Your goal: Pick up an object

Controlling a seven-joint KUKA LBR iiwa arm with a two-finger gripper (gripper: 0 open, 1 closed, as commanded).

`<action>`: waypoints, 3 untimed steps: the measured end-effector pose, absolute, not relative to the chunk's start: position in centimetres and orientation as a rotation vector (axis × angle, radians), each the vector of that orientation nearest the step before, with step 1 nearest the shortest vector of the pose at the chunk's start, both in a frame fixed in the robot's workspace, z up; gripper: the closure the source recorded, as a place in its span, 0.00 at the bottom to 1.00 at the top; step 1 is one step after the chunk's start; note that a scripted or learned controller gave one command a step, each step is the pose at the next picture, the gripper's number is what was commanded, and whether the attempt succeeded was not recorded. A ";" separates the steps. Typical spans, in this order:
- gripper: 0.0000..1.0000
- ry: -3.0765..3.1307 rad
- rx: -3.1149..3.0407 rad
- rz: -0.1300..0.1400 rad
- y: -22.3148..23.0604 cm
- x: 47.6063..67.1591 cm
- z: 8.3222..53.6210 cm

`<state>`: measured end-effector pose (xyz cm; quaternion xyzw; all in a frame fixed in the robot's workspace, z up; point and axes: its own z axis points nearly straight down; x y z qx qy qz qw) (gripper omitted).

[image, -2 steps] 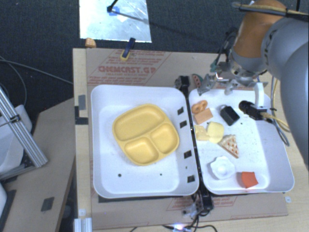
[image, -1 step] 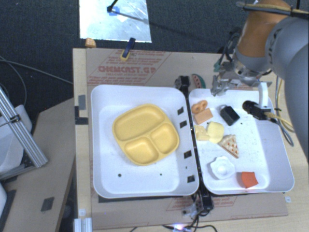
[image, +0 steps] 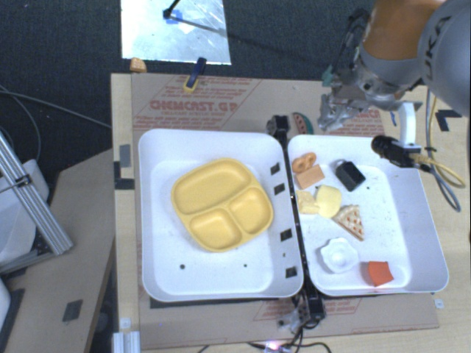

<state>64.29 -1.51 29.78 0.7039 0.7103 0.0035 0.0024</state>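
My gripper [image: 333, 118] hangs over the bench just behind the right bin's [image: 427, 219] back rim, with nothing seen in it. In that bin lie an orange ring-shaped piece [image: 303, 160], an orange block [image: 311, 176], a black block [image: 349, 175], a yellow wedge [image: 328, 198], a pale piece [image: 307, 207], a waffle-patterned triangle [image: 351, 222], a white egg-like piece [image: 338, 256] and a red-orange block [image: 379, 273]. The black block is the closest of these to the gripper, which stands apart from all of them.
The left bin [image: 158, 197] holds a yellow divided tray [image: 221, 204]. A black divider [image: 288, 197] runs between the bins. Behind them lies brown cardboard [image: 221, 101] with a small blue and yellow item [image: 196, 74] and a shiny sheet [image: 176, 20]. Cables [image: 441, 171] trail at the right.
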 end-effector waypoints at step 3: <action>1.00 2.216 2.219 0.005 -7.5 48.8 43.4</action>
